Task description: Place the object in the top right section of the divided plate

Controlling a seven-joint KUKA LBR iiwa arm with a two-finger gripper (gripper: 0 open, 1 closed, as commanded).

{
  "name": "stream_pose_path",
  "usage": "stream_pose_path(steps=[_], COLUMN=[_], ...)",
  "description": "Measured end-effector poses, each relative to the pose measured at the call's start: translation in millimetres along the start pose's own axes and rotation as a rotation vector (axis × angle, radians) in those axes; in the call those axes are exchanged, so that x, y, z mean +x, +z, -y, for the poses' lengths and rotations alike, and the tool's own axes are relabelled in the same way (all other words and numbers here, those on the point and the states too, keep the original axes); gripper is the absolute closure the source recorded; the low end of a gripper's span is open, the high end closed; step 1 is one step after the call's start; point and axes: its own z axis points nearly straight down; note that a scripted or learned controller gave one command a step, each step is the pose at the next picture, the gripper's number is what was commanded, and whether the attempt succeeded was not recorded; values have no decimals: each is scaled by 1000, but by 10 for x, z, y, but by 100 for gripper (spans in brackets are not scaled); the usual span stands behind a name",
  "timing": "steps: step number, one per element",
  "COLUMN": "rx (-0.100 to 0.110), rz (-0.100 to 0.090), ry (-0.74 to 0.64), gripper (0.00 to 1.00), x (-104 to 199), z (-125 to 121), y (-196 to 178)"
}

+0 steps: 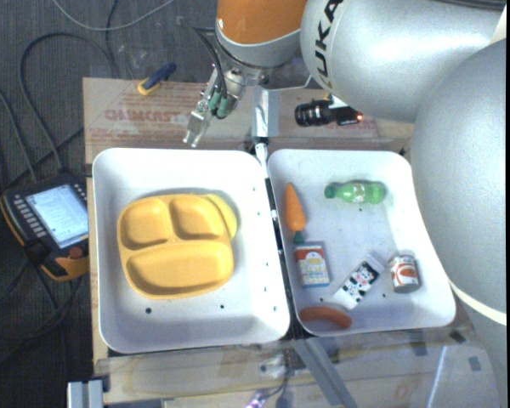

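Observation:
The yellow divided plate [177,246] lies in the left white bin [110,313]; its three sections hold nothing. My gripper [228,133] hangs over the back edge of the bench, above the seam between the two bins and behind the plate. Its fingers [195,128] are spread wide, open, with nothing between them. The right bin [425,313] holds an orange carrot [294,207], a green bottle [355,192], a small red-and-white carton [312,264], a black-and-white cow-print carton [358,283], a red can [403,273] and a reddish sausage [325,316].
The grey arm fills the upper right and overhangs the right bin's far side. A blue-and-yellow tool [155,78] lies on the board behind the left bin. A teach pendant [49,219] sits on the floor at left, with cables.

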Motion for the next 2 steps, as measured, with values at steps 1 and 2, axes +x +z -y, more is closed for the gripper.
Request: stream_pose_path(steps=[1, 2], rx=[2, 2], rz=[-6, -5], ry=[313, 29], gripper=[100, 100], x=[-92, 141], z=[244, 567], y=[539, 1594])
